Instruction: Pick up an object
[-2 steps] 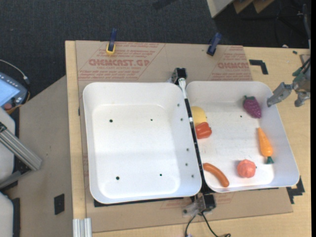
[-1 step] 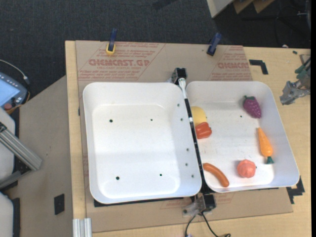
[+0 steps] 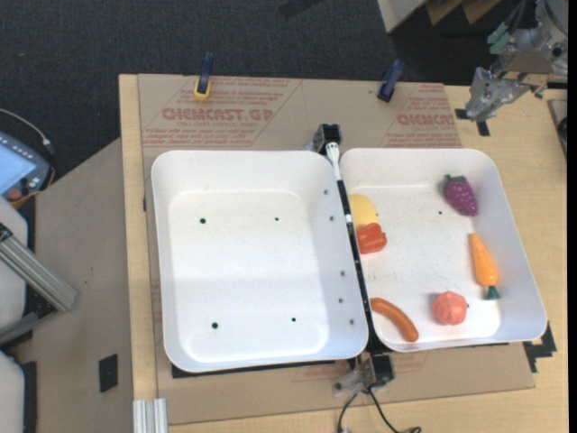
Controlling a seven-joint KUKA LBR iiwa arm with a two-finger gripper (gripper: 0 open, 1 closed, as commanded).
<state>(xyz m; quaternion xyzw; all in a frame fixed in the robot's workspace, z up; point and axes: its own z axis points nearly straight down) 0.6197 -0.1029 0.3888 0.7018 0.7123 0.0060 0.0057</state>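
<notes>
Counting from above, we find two shallow white bins side by side on the desk (image 3: 270, 97): the left bin (image 3: 171, 242) and the right bin (image 3: 514, 269). The right bin holds six items, one of each: a purple grape bunch (image 3: 460, 195) near its far right corner, an orange carrot (image 3: 483, 262) along its right side, a pink round fruit (image 3: 450, 308) near the front, an orange sausage (image 3: 395, 319) at the front left, and a yellow piece (image 3: 362, 209) touching a red piece (image 3: 370, 238) against the dividing wall. Two clamps, one yellow and blue (image 3: 205, 78), one blue (image 3: 391, 79), sit at the desk's far edge. The claw (image 3: 487, 93) hangs beyond the right bin's far right corner, well apart from every item, holding nothing; we cannot tell how far open it stands.
</notes>
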